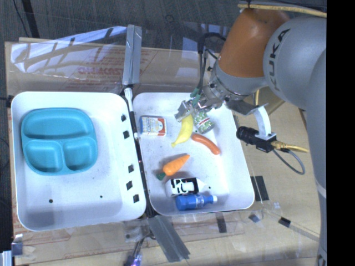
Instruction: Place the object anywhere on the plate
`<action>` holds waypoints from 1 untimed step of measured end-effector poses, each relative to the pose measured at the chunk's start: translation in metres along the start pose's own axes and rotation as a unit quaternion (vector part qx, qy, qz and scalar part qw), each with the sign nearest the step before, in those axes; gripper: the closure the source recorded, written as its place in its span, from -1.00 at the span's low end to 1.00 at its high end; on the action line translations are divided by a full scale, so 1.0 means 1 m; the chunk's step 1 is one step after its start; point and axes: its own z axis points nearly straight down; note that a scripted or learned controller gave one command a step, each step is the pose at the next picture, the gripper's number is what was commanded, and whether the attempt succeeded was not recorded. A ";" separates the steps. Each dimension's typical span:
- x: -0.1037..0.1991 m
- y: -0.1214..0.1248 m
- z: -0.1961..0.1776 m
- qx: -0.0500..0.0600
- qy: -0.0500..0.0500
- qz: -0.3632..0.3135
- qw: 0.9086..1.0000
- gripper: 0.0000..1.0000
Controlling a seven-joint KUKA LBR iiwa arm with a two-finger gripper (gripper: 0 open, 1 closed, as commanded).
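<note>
Claw [195, 105] hanging right over the banana's [184, 131] far end, long axis running near-left. Can't tell if gripping. Blue plate [58, 140] way left.

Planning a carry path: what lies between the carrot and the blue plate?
In the camera view, bare bin floor and the bins' adjoining rims separate carrot from plate.

Gripper [194, 105] over banana [184, 131]; plate [58, 140] left.

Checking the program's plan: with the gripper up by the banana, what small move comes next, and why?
Probably lower straight onto the banana: the gripper sits just above its upper end in the right bin, and the blue plate lies in the left bin.
</note>
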 end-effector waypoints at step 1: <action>0.078 0.065 0.015 0.001 0.001 -0.048 0.999 1.00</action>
